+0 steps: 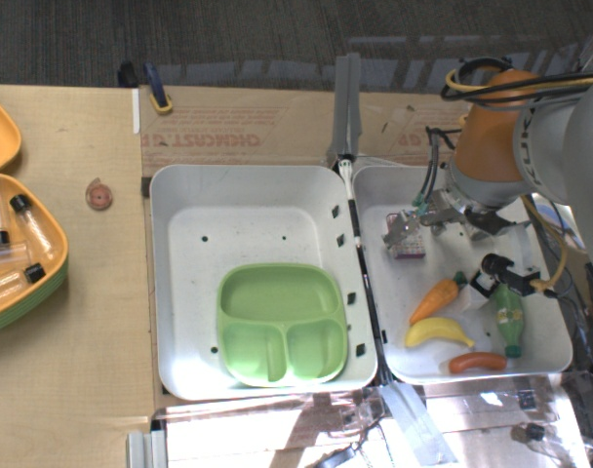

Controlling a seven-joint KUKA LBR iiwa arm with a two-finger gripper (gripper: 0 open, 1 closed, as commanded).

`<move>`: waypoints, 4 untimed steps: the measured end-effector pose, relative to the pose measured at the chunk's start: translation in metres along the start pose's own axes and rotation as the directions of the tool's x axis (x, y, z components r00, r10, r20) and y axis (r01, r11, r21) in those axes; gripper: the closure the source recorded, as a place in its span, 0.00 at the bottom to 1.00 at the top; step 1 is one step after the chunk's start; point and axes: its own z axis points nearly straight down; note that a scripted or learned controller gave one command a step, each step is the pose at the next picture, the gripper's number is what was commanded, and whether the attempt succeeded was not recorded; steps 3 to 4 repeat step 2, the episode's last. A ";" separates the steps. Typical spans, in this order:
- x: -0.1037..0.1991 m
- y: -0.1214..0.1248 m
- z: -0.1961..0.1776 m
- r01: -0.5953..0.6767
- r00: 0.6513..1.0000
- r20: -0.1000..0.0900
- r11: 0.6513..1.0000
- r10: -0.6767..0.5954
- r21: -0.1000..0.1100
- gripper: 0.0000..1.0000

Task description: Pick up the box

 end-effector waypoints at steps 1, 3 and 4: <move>-0.002 -0.001 -0.008 -0.005 1.000 -0.001 1.000 0.005 0.001 1.00; 0.044 -0.029 -0.140 0.118 0.993 -0.001 0.993 -0.118 0.002 1.00; 0.044 -0.029 -0.140 0.118 0.993 -0.001 0.993 -0.118 0.002 1.00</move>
